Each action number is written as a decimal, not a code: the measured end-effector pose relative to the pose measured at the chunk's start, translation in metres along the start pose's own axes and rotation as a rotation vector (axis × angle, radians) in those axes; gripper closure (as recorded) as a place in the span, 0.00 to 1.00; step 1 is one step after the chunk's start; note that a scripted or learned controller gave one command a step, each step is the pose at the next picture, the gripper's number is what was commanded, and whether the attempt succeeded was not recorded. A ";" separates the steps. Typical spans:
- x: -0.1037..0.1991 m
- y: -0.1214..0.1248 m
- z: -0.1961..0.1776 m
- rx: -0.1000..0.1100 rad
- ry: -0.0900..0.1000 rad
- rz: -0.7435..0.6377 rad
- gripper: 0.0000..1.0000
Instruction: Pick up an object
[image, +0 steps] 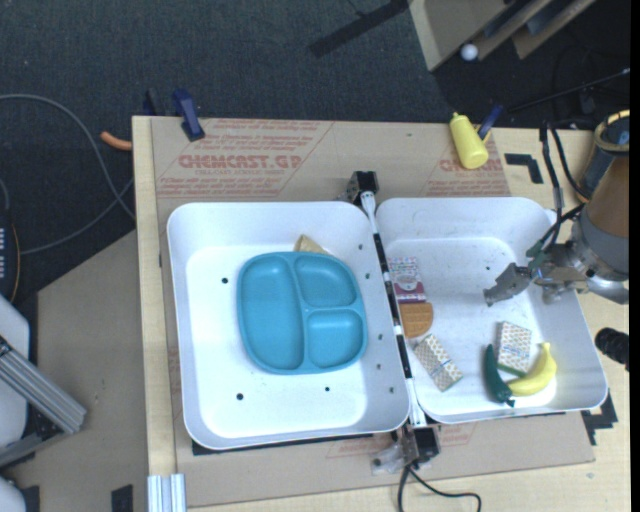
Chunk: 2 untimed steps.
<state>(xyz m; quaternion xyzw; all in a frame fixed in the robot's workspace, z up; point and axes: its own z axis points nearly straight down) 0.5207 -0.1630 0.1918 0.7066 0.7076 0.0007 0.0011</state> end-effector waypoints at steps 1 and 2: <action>0.006 -0.035 0.095 -0.001 0.000 0.002 0.00; -0.017 -0.039 0.104 -0.006 0.000 0.000 0.00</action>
